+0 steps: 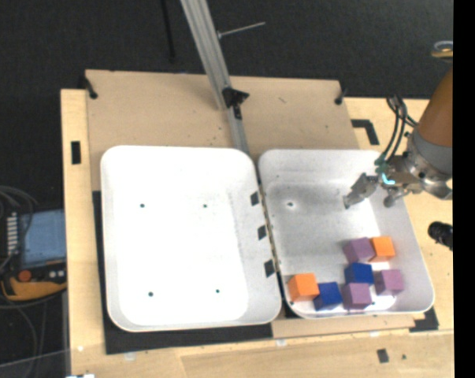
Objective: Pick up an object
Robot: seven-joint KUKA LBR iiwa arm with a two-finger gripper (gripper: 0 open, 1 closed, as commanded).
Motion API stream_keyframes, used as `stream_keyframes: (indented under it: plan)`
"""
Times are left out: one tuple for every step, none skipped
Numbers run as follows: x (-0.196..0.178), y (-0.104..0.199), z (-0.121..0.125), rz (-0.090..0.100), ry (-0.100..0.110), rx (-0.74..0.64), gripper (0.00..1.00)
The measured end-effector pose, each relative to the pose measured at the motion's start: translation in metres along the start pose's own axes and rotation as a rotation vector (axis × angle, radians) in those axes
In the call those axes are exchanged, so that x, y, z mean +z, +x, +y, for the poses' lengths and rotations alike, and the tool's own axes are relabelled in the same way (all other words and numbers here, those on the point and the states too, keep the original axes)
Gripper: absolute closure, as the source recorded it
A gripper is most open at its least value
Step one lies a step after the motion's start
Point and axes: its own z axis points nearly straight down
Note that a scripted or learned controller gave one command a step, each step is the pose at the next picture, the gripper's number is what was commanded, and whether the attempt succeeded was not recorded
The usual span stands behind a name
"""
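Note:
Several small blocks lie in the near part of the right bin [308, 172]: an orange block [303, 286], a blue block [328, 295], a purple block [357, 294], another blue block [360, 274], a purple block [358, 250], an orange block [384, 247] and a purple block [391, 280]. My gripper [374, 195] hangs over the bin's far right part, beyond the blocks and apart from them. Its fingers are spread open and hold nothing.
The left bin [174, 235] sits beside the right one, with small clips along their shared edge. A slanted metal pole [209, 53] rises from behind the bins. A blue device [42, 239] and cables lie off the bench at the left.

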Motion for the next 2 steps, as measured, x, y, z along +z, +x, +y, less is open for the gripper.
stream_keyframes:
  plan:
    - [-0.003, 0.000, 0.001, -0.001, -0.005, -0.001, 0.00]
    - [0.052, 0.009, -0.003, -0.002, 0.000, 0.002, 0.00]
